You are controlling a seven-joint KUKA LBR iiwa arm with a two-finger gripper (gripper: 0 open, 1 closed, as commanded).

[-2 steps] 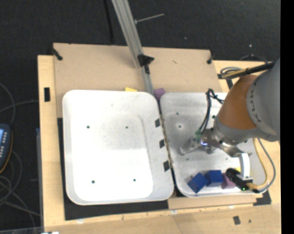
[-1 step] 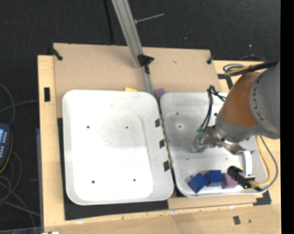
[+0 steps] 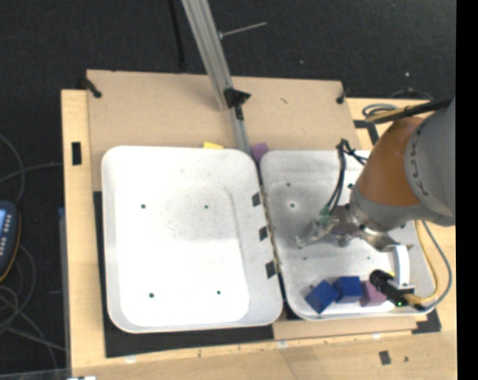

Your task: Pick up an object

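Right bin (image 3: 302, 172), near edge, 6 o'clock: two blue blocks, one (image 3: 321, 294) touching other (image 3: 349, 286); purple block (image 3: 373, 294) just beside at their 3 o'clock. All lying on bin floor, untouched.
Gripper (image 3: 316, 232): above bin centre, at 12 o'clock of blocks, apart from them. Jaw spacing cannot be told; nothing visible between them.
Arm (image 3: 397, 176): grey, orange band, entering from 3 o'clock.
Left bin (image 3: 180, 236): white, adjoining.
Far edge: yellow piece (image 3: 213, 145), purple piece (image 3: 259, 150) behind bins.
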